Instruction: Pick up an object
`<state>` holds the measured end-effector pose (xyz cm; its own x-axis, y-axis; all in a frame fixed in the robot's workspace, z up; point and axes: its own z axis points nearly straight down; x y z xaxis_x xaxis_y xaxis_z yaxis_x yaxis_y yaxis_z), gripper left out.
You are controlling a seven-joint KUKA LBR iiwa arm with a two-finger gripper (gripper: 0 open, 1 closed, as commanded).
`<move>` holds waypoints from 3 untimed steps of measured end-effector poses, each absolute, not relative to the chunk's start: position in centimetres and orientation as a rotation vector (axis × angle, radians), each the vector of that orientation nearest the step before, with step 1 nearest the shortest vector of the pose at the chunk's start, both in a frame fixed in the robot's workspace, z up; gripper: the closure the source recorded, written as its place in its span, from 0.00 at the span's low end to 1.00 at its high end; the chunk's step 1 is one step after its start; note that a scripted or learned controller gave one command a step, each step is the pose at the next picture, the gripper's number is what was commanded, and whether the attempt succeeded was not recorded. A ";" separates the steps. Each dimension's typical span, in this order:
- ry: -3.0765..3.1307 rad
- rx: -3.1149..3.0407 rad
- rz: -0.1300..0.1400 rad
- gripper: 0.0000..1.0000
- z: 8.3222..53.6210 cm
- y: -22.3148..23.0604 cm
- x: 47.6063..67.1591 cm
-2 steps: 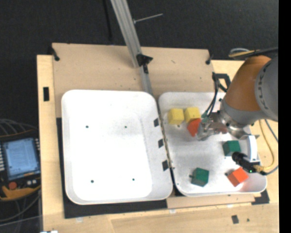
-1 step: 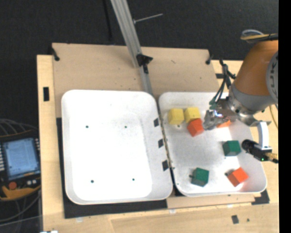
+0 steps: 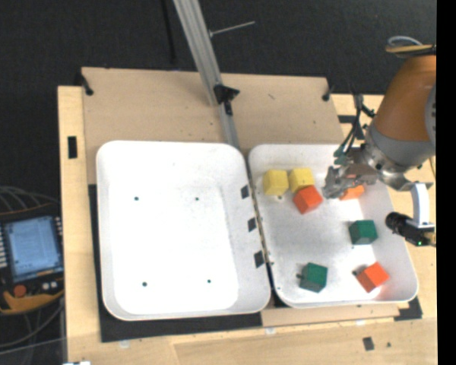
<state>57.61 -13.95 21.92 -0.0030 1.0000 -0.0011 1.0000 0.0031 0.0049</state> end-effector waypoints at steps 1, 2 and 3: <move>2.229 2.213 0.005 1.00 23.4 -8.6 56.3; 2.229 2.215 0.002 1.00 22.8 -3.9 55.6; 2.232 2.214 0.003 1.00 24.0 0.8 54.4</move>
<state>54.37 0.82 24.04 -0.0078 1.0000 0.0026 1.0000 0.0078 -0.0002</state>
